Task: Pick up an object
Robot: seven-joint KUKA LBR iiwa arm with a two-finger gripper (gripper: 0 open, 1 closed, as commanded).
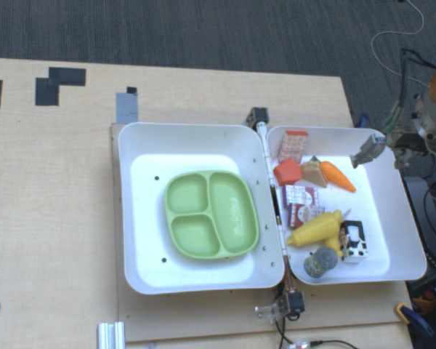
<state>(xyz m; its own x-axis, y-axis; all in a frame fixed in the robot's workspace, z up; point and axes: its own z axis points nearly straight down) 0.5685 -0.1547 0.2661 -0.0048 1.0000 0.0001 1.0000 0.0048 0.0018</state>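
The right bin (392, 217) holds a heap of small objects. Among them are an orange carrot (338, 175), a red block (288, 172), a tan wedge (313, 173), a pink-and-red packet (293, 145), a maroon packet (301, 203), a yellow banana-like toy (316, 229), a grey lump (320, 262) and a black-and-white item (354, 240). My gripper (383, 153) hangs over the bin's far right corner, above and to the right of the carrot. Its fingers are open and nothing sits between them.
The left bin (142, 195) holds a green divided plate (211, 214). A ridge with a black clamp (259, 116) separates the two bins. Cables and dark gear crowd the right side beyond the bench edge.
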